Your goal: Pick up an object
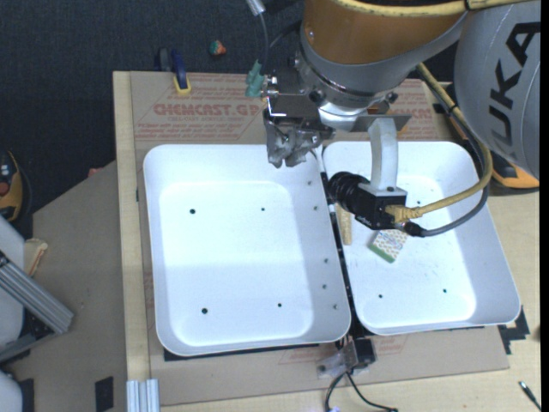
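- Likely pick target: small flat card-like object (389, 245), pale with a speckled green face, lying tilted in the right bin (446, 294). It sits below and to the right of the gripper (290, 150), well apart from it.
- A thin tan stick-like piece (345, 227) lies near the divider between the bins, closer to the gripper than the card, nearly straight below it and a little right. Could be a second candidate; too small to tell what it is.
- Gripper hangs over the far rim of the left bin (232, 264), by the corner next to the divider. Nothing visible between its fingers. Whether they're spread or closed, I cannot tell — dark blur there.
- To do the pick well, my call: shift right and toward the near side across the divider, centre over the card, align the fingers across its short side, descend fully since it lies flat.
- Risk: flat card on a smooth floor may slide or slip out.
- Black wrist-mounted block (364, 202) and yellow cable (446, 202) overhang the right bin, touching or just above the card's upper edge; I cannot tell which.
- Arm body cut off at top and right.
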### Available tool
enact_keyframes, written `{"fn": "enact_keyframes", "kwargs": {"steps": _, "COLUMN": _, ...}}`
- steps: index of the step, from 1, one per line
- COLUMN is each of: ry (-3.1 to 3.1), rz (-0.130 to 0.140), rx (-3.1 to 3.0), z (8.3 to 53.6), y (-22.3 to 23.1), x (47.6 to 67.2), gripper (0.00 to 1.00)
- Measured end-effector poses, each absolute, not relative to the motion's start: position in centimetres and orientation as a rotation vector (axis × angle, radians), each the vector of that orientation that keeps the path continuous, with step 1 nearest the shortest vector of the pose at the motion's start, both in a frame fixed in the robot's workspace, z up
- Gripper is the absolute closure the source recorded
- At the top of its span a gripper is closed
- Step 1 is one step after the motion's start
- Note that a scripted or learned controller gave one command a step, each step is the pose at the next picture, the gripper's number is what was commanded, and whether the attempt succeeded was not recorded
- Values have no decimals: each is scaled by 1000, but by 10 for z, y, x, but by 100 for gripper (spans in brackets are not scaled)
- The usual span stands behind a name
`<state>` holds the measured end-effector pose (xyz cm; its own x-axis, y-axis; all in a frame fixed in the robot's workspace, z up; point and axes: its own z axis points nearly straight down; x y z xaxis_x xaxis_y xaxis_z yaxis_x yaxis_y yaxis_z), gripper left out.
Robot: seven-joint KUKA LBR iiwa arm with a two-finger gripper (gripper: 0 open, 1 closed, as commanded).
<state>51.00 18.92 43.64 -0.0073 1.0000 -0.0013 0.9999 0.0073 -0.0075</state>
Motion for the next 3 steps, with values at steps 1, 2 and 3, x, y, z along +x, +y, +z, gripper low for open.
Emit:
{"fn": "enact_keyframes", "kwargs": {"steps": 1, "ry": -2216, "rz": -5, "rx": -2230, "z": 467, "y": 126, "x": 480, "gripper": 100}}
{"fn": "enact_keyframes", "kwargs": {"steps": 2, "ry": -2228, "rz": 18, "rx": -2205, "z": 339, "y": 228, "x": 478, "gripper": 100}}
{"fn": "enact_keyframes", "kwargs": {"steps": 3, "ry": -2229, "rz": -32, "rx": -2223, "z": 509, "y": 225, "x": 480, "gripper": 100}}
